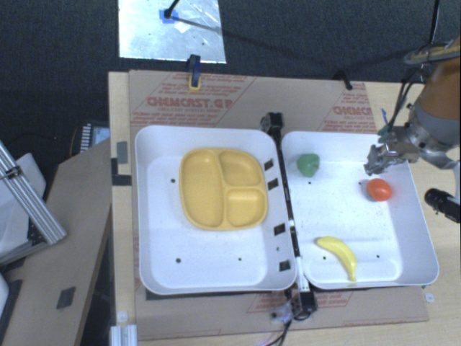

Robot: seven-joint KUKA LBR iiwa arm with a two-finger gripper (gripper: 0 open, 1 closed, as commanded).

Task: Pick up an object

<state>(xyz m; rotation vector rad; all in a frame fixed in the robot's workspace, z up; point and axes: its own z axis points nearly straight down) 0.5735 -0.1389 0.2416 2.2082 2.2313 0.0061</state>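
In the right bin [403, 265] lie three things: a green pepper-like object [308, 164] at the back left, a red-orange tomato [379, 189] toward the right, and a yellow banana [340, 254] near the front. My gripper [375, 162] hangs over the right bin's back right area, just above and behind the tomato, with nothing seen between its fingers. The arm's orange band [439, 96] shows above the wrist at the right edge.
The left bin [155, 265] holds a yellow divided plate [222, 188]. A black divider with clips [282, 200] runs between the bins. Cardboard [216, 96] lies under both bins, with a yellow clamp [194, 74] at the back.
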